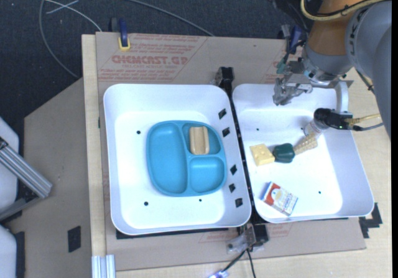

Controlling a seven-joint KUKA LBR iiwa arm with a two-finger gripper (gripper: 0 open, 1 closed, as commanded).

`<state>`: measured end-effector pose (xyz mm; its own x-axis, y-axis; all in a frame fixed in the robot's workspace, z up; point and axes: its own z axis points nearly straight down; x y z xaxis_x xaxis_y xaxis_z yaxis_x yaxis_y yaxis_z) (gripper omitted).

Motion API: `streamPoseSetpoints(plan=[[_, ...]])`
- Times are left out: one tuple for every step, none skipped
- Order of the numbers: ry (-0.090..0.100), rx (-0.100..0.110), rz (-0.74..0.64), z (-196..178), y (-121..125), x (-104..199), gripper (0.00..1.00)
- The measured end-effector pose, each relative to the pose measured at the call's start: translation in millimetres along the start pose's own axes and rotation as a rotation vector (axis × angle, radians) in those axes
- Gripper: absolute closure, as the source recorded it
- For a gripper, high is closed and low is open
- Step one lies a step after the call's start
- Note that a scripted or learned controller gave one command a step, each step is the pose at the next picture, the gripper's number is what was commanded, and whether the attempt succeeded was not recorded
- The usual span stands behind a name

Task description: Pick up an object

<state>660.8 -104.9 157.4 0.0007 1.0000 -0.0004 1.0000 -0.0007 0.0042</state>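
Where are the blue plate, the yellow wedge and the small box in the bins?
Blue plate (165, 158): camera view, on its bare large compartment.
Yellow wedge (262, 154): camera view, on the middle of its top face.
Small box (278, 198): camera view, on the middle of its printed face.

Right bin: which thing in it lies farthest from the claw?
The red, white and blue box, alone near its lower edge; the yellow block, green piece and tan stick lie nearer the gripper.
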Motion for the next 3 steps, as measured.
streamPoseSetpoints(plan=[[0.0,-0.002,-0.001,-52.6,-7.3,4.9,1.0],[0.0,-0.002,-0.002,-89.2,-5.8,5.0,1.0],[0.004,0.006,-0.006,-95.8,-25.7,60.5,1.0]])
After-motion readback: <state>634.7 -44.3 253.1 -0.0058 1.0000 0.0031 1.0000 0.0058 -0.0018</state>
